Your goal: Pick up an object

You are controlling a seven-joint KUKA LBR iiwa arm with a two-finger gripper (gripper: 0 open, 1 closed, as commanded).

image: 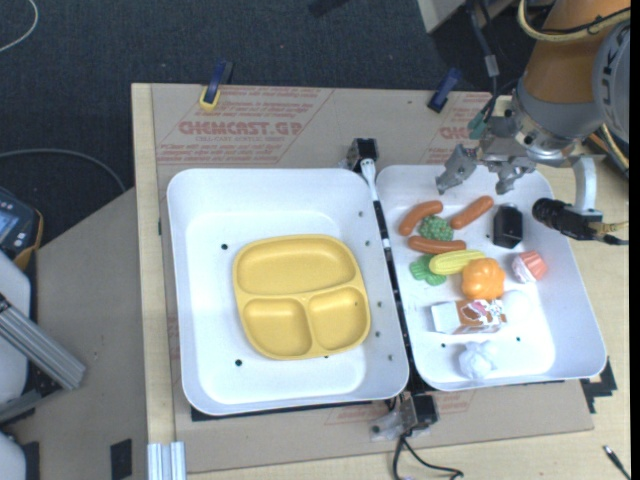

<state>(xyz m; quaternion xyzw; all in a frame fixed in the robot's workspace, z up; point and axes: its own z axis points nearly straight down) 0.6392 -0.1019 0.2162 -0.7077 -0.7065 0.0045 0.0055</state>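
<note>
Camera view shows my hand (484, 171) spread and holding nothing, poised over the right bin's (572, 298) far edge. Just below lies an orange sausage (472, 211); I should centre over it, drop straight, then pinch across its narrow width.

Red lettering "CHEMCAST GP" runs across the brown board (255, 123) under the bins

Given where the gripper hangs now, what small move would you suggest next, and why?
Probably lower the gripper straight down with fingers spread: it hovers open over the right white bin's far end, holding nothing, and the orange toy sausage lies just nearer, apart from its neighbours.
</note>
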